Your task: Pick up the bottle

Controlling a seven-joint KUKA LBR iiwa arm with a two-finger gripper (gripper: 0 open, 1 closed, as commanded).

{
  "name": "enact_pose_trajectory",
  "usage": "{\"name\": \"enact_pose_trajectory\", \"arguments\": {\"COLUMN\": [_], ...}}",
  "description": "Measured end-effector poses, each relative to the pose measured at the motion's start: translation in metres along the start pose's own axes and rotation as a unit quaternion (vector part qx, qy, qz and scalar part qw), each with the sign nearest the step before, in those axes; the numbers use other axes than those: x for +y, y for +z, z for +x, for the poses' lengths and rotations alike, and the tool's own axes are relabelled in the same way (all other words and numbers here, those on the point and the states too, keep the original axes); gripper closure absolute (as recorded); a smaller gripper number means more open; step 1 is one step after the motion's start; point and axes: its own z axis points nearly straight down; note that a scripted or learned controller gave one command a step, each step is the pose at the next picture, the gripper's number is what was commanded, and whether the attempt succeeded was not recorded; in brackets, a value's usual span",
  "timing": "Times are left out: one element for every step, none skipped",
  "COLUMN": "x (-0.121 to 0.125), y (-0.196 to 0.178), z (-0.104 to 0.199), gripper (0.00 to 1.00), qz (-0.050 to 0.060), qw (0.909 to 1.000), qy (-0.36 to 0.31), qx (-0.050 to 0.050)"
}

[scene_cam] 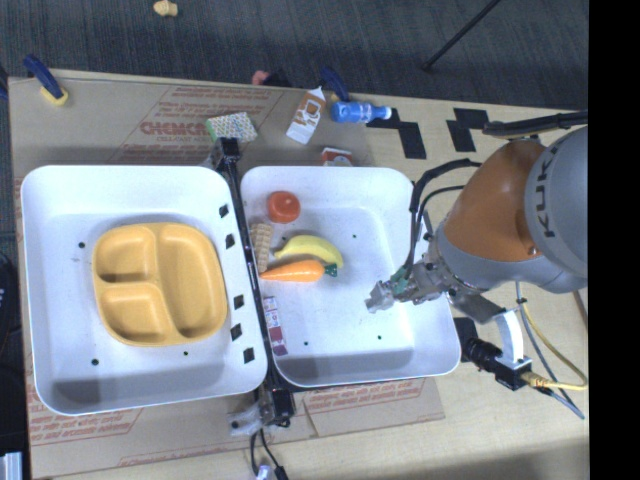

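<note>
A small red-orange bottle (283, 206) stands in the right bin (340, 353) near its back left corner. My gripper (383, 296) hangs over the right half of that bin, well to the right of and nearer than the bottle, touching none of the items. Nothing shows in it. The grey arm with its orange band (500, 213) reaches in from the right above the bin's right rim.
A banana (312, 249), a carrot (294, 271) and a waffle cone (262, 242) lie left of the gripper. The left bin (50, 268) holds a yellow divided plate (160, 281). A blue bottle (354, 113) and small cartons (306, 116) lie on the bench behind the bins.
</note>
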Motion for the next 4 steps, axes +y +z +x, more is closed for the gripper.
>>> {"name": "enact_pose_trajectory", "arguments": {"x": [0.006, 0.006, 0.007, -0.005], "y": [-0.018, -0.057, -0.028, -0.072], "z": [0.031, 0.031, 0.038, -0.025], "gripper": [1.0, 1.0, 1.0, 1.0], "qz": [-0.002, -0.002, 0.0, -0.002], "qw": [0.9982, 0.9871, 0.9945, 0.9825], "qy": [0.06, 0.16, 0.105, 0.186], "qx": [-0.002, -0.002, -0.001, -0.001]}}
